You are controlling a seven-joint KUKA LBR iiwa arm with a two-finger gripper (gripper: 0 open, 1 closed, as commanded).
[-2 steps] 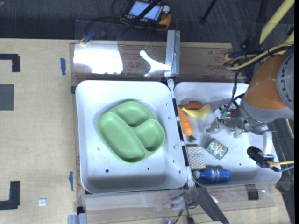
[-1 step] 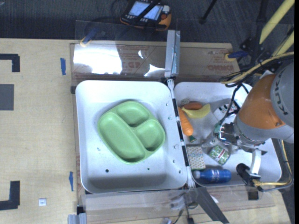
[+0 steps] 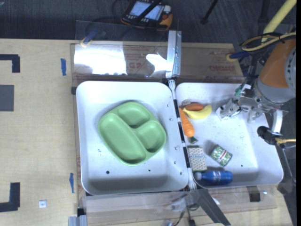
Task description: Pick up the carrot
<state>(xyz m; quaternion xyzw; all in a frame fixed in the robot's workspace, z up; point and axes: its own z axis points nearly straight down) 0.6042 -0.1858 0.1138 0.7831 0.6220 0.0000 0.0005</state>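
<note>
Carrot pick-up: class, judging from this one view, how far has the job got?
Nothing looks done yet: the carrot lies in the right bin against its left wall, below the banana. The gripper hangs to the carrot's right, apart from it. Reaching, gripping and lifting remain.

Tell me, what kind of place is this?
Probably a robotics lab. A robot arm reaches over two white bins on a bench, one holding toy food such as a carrot, and a control pendant lies nearby.

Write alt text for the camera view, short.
The carrot lies untouched along the right bin's left wall, below a banana, while the gripper hangs to their right. The left bin holds a green divided plate.
</note>
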